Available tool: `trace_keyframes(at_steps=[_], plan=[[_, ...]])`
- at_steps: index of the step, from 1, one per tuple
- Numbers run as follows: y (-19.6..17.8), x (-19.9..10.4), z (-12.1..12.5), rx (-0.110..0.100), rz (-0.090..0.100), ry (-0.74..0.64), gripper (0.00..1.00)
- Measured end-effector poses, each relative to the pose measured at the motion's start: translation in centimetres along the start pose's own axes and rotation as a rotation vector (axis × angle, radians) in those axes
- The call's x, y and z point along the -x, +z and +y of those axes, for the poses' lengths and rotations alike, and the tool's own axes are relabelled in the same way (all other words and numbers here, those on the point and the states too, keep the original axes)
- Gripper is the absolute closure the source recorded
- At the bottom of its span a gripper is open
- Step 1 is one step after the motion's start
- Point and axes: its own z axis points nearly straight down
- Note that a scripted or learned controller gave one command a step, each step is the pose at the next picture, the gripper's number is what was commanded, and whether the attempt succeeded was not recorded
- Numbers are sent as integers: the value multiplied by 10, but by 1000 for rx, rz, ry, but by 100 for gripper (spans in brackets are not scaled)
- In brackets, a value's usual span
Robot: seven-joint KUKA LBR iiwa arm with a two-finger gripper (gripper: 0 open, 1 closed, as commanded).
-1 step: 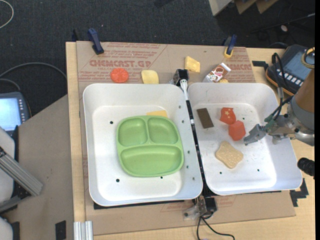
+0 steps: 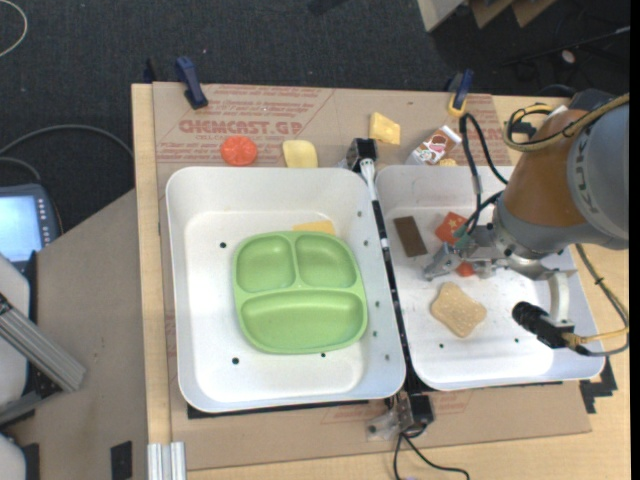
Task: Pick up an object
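1. Your claw [image 2: 452, 261] sits low in the right bin [image 2: 500, 363], its grey metal fingers [image 2: 438, 265] pointing toward the divider between the bins; from this angle you cannot tell how far apart they stand, nor whether anything is between them.
2. A small red object [image 2: 449, 227] lies just beside the claw on its far side, and a bit of red shows right at the claw's body; you cannot tell whether they touch.
3. A brown rectangular block [image 2: 408, 235] lies flat near the claw, closer to the divider.
4. A tan, toast-like piece [image 2: 458, 310] lies on the bin floor just in front of the claw, apart from it.
5. Your arm [image 2: 560, 193] comes in from the right, its orange band bent down over the right bin, with cables looping round the wrist.
6. The left bin [image 2: 200, 348] holds a green divided plate [image 2: 298, 291]; a pale yellow piece [image 2: 314, 227] peeks out at its far edge.
7. On the counter [image 2: 160, 268] behind the bins you can read red print, roughly "CHEMCAST GP" [image 2: 240, 125].
8. Nearby lie an orange-red round piece [image 2: 239, 150], a pale yellow block [image 2: 299, 153], a yellow wedge [image 2: 385, 128] and a small red-and-white packet [image 2: 435, 147] whose print is too small to read.
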Motion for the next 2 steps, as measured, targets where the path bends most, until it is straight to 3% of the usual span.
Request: trace_keyframes(at_steps=[1,2], plan=[[-16,4,-1,5,-3,6,100],[-15,4,-1,4,-3,7,0]])
